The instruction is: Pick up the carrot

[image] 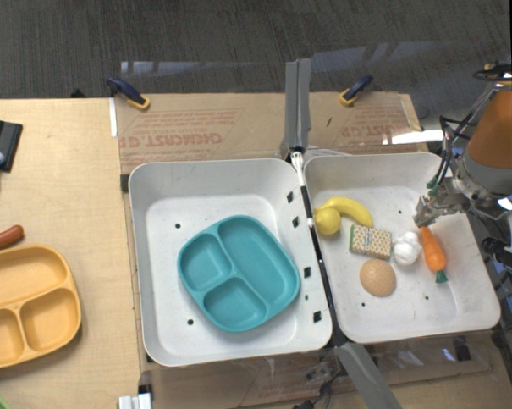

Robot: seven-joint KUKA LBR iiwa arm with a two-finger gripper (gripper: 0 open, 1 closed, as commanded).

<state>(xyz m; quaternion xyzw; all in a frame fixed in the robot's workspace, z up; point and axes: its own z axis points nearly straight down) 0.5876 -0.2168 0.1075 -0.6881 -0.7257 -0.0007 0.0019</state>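
Camera view from above shows us two white bins side by side on the bench. In the right bin (464, 313) we see the carrot (432, 251), orange with a small green end, lying near the right wall with its green end pointing toward the front edge. The gripper (431, 209) is just above the upper end of the carrot, at the end of the grey arm with the orange band (494, 138) that comes in from the right. Its tips seem to be touching the top of the carrot or very close to it, but at this size we cannot tell if the jaws are wide or narrow, and we do not see the carrot between them.

Just to the left of the carrot there is a small white ball (405, 251), touching it or nearly so. Beside the ball lies a speckled box (370, 241) (it looks like a sponge or a cracker pack), and below them a tan egg-shaped object (378, 278). A yellow banana (337, 214) lies near the left wall of this bin.

The left bin (160, 331) holds a teal divided plate (237, 272), a little tilted. On the bench at the far left we see a yellow divided tray (28, 311) and a brown sausage-like piece (3, 238) above it.
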